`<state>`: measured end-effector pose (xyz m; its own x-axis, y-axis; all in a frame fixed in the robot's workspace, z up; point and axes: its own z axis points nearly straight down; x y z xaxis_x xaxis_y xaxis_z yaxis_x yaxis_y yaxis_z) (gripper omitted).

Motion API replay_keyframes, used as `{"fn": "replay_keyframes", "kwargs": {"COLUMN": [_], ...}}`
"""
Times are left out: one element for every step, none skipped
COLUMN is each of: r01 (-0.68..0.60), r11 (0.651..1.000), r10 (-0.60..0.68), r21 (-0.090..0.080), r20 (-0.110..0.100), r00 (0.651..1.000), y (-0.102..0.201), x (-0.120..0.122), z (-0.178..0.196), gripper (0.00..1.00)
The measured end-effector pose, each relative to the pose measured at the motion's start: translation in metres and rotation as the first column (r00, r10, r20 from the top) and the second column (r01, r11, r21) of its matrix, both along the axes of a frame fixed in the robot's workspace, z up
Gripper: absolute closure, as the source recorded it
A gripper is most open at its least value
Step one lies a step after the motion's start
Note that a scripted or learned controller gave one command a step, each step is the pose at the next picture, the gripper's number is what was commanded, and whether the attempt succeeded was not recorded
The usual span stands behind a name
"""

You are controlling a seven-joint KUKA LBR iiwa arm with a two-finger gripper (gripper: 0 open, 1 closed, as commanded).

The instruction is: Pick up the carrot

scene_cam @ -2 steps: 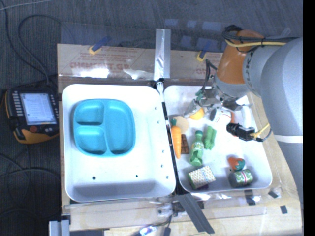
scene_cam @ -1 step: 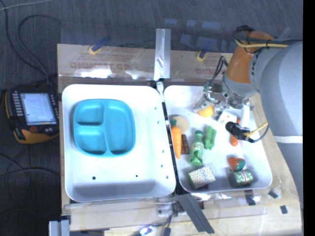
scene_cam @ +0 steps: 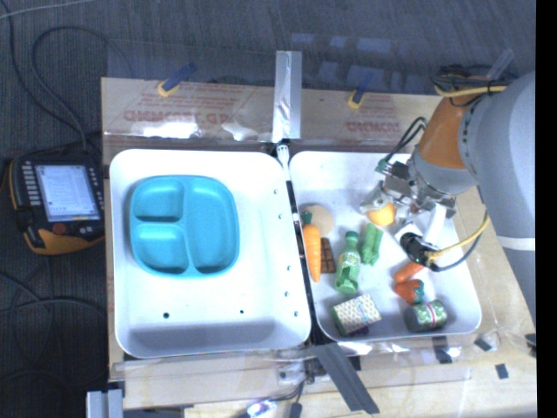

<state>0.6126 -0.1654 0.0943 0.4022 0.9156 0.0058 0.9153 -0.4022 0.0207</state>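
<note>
Carrot (scene_cam: 311, 249) lies well left of pincer (scene_cam: 396, 200), long axis running near-far by bin wall; pincer's opening: can't tell.

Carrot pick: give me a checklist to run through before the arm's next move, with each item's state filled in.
1. Carrot located: ok. It lies in the right bin, against the left wall, leafy end pointing up the view.
2. Carrot top unobstructed: ok. Nothing lies over it.
3. Room beside the carrot: not ok. A brown bar sits tight against its right side, a pale yellowish item by its upper end, and the bin wall on its left.
4. Gripper above the carrot: not ok. It is over the bin's right part, near a yellow item.
5. Gripper free of any object: cannot tell.
6. Path leftward: cannot tell; a green bottle lies between.
</note>
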Motion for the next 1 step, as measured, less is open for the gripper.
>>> {"fn": "replay_keyframes", "kwargs": {"r01": [0.221], "r11": [0.975], "r10": [-0.221], "r21": [-0.001], "r20": [-0.026], "r00": [0.975], "y": [0.0367], "x": [0.0145], "z": [0.0941], "gripper": [1.00]}}
